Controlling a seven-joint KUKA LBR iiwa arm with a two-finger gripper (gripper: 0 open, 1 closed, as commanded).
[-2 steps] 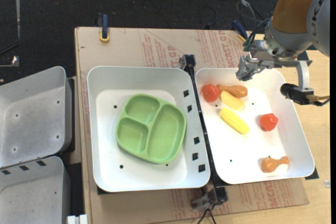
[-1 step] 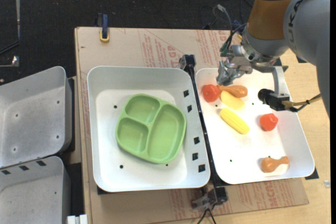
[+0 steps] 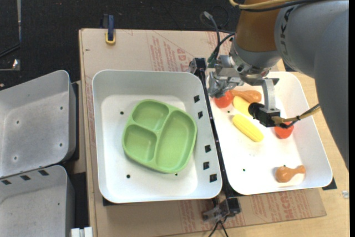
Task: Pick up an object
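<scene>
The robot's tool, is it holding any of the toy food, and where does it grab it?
It cannot be told: the tool sits low over the small red round toy in the right white bin, its tips hidden.

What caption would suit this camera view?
Robot arm's gripper reaches into the right bin of toy food; a green divided plate lies in the left bin.

arm (image 3: 310, 19): cut off by the top and right edges
gripper (image 3: 222, 83): fingers too dark and crowded to read
red object (image 3: 223, 100): partly under the gripper, kind unclear
orange item (image 3: 248, 95): one end hidden behind the wrist
far-left white trays (image 3: 33, 119): cut by the left and bottom edges
</scene>
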